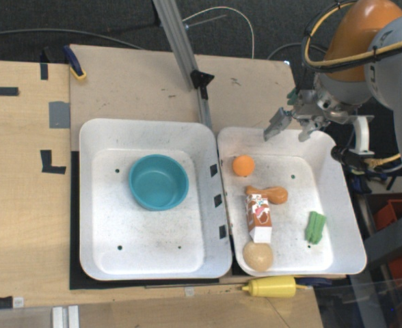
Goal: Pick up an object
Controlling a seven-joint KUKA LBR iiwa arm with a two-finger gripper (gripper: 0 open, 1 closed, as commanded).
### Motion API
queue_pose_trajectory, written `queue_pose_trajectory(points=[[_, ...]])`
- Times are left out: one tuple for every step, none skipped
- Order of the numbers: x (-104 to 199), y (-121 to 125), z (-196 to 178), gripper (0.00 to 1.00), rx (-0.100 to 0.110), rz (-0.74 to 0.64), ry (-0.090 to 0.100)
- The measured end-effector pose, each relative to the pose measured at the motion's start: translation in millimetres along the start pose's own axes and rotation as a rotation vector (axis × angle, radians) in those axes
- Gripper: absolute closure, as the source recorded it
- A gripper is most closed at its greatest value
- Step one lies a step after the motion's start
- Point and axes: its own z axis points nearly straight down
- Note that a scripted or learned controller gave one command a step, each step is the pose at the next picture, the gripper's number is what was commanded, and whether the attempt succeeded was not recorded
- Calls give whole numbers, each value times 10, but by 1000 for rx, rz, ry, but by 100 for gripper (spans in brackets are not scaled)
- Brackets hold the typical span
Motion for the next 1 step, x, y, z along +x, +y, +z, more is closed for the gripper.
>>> queue_pose_trajectory(points=[[0,0,0,0,0,0,0]])
